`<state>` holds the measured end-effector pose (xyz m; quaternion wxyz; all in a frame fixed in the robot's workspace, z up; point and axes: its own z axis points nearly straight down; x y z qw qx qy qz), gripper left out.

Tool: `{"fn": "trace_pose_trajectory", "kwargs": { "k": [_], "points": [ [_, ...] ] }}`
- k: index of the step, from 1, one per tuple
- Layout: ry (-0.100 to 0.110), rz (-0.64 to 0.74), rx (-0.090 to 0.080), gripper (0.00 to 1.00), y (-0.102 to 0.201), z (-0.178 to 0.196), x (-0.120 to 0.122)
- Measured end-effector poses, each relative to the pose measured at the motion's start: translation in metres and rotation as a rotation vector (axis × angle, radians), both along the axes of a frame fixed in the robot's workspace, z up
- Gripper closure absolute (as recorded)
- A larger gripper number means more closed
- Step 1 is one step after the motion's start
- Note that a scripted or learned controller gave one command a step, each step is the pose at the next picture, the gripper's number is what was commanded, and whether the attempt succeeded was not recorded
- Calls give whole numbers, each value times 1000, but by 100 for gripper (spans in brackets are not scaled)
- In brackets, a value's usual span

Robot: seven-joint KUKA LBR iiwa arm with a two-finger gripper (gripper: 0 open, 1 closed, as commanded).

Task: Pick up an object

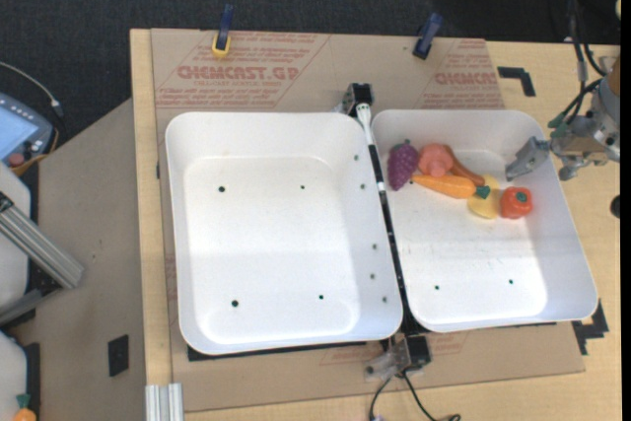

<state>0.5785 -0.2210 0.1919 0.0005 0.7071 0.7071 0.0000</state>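
Observation:
The right bin [493, 296] holds a cluster of toy foods in its far half: purple grapes [400, 165], a pink piece [435, 159], an orange carrot [446, 184], a small yellow piece [482, 205] and a red tomato [517, 202]. My gripper [547, 163] hovers over the far right corner of this bin, just above and to the right of the tomato. Its two grey fingers are spread open and nothing sits between them.
The left bin [271, 232] lies beside the right one, their rims meeting along a black clamp strip [380, 202]. Both bins rest on a cardboard sheet [246, 64] held by blue clamps at the far edge.

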Motion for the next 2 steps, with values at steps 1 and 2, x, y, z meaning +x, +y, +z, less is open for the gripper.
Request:
{"fn": "trace_pose_trajectory", "kwargs": {
  "k": [1, 2],
  "points": [
    [5, 4, 4, 0, 34, -53, 26],
    [-4, 6, 0, 0, 83, -16, 32]
  ]
}}
